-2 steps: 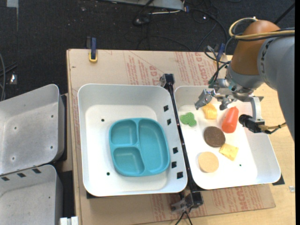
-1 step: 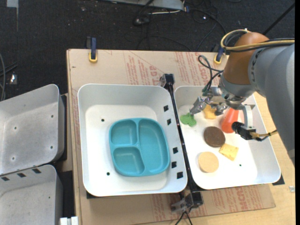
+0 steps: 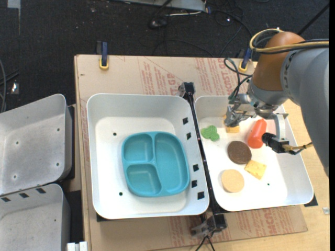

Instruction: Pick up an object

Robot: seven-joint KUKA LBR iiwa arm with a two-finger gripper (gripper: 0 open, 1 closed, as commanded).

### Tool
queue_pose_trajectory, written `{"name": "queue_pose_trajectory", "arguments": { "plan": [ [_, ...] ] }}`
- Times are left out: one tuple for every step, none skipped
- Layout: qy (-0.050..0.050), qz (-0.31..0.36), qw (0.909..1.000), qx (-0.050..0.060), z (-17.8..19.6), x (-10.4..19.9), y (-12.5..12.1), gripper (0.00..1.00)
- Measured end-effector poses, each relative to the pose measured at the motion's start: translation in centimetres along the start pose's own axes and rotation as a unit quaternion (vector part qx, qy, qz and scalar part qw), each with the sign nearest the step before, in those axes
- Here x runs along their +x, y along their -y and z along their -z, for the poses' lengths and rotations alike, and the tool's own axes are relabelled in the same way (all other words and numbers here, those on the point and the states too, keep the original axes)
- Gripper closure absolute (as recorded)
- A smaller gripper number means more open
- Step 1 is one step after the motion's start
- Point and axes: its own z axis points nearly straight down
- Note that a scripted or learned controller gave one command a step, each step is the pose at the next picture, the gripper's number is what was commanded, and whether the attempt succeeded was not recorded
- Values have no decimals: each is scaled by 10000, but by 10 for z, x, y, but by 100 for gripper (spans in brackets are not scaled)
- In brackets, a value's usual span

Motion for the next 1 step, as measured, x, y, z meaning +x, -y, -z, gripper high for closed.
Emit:
{"name": "queue_pose_trajectory", "arguments": {
  "plan": [
    [-31, 3, 10000, -5, 47, 4, 7, 100]
  ]
}}
